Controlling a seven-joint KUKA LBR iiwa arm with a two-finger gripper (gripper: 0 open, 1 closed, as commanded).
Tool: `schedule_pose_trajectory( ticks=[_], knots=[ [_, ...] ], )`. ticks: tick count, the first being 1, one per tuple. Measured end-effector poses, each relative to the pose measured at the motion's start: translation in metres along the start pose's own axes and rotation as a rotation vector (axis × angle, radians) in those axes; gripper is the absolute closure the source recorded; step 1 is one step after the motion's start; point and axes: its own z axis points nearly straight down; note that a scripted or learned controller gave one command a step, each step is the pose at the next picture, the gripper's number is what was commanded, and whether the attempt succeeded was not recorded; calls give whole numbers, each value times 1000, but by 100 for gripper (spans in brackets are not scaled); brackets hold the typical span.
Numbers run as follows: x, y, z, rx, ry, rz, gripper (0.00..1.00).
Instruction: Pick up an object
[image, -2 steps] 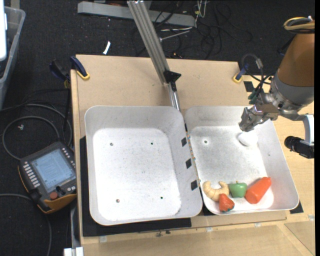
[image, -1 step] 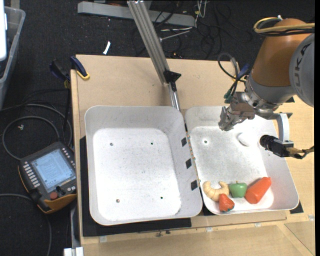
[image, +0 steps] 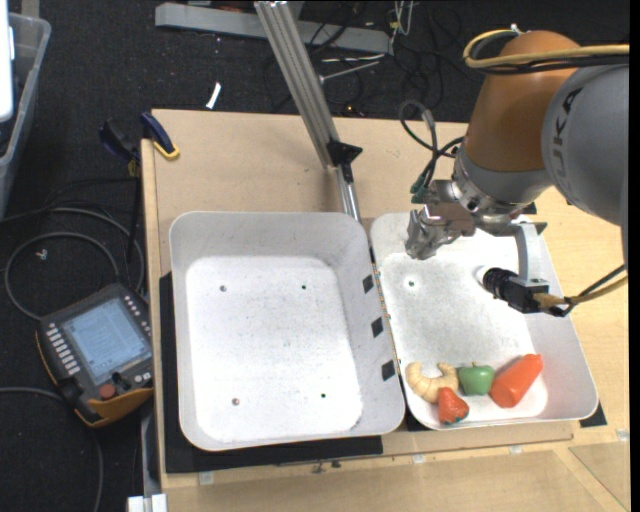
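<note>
My gripper (image: 424, 240) hangs over the far left part of the right bin (image: 470, 320), with nothing seen between its fingers. At that bin's near edge lie a cream curved piece (image: 427, 378), a small red strawberry-like piece (image: 452, 404), a green pepper-like piece (image: 477, 378) and an orange carrot (image: 516, 380). These objects sit well below the gripper in the view, apart from it.
The left bin (image: 265, 330) lies beside the right one. A black cylindrical fitting (image: 510, 288) on the arm hangs over the right bin. A metal pole (image: 310, 100) slants across the back. A teach pendant (image: 95, 350) rests on the floor at the left.
</note>
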Motion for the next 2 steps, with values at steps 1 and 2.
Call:
schedule_pose_trajectory(
  ticks=[1, 2],
  knots=[
    [52, 6, 17, 4, 0, 1, 100],
    [115, 11, 15, 0, 0, -1, 100]
  ],
)
